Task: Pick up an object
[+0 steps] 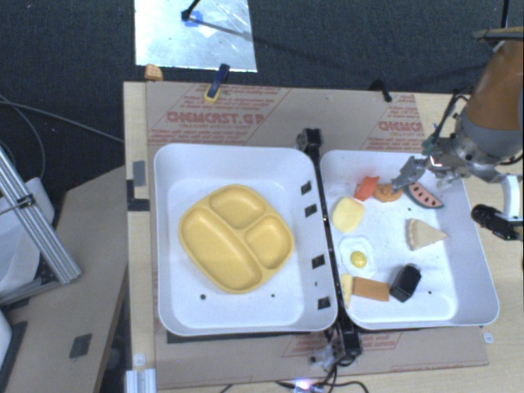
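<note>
White right bin, fingers touching orange toy

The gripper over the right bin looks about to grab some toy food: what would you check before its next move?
1. Gripper is over the right bin: ok.
2. A target lies under it, the orange piece: ok.
3. Fingers open enough: cannot tell.
4. Nothing held already: cannot tell.
5. Neighbours apart from the target: not ok, the red piece touches it and the watermelon slice lies close.
6. Yellow tray in the left bin, out of the way: ok.
</note>
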`<state>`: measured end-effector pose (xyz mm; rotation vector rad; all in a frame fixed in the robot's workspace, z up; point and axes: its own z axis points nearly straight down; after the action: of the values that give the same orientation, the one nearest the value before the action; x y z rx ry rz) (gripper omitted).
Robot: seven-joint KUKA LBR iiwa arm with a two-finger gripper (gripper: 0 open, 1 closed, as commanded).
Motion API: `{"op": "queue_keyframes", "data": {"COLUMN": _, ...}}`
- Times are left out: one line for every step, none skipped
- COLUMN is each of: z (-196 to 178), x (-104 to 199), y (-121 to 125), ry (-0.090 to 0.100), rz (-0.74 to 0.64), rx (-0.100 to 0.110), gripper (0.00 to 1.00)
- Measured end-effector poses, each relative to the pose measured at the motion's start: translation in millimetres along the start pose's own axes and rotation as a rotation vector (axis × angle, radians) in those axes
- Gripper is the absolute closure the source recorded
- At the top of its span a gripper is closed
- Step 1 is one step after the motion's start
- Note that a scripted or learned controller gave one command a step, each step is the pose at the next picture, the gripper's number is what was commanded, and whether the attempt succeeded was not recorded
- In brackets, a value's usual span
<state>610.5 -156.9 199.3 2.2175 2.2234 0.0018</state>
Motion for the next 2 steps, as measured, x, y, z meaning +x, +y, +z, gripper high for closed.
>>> {"op": "queue_keyframes", "data": {"z": 99.6, "x": -5.7, "y": -44.4, "ry": 0.002, "rz": 0.003, "rx": 0.009, "gripper": 0.0}}
{"op": "queue_keyframes", "data": {"z": 115.6, "x": -52.5, "y": -128.7, "ry": 0.001, "rz": 0.009, "rx": 0.006, "gripper": 0.0}}
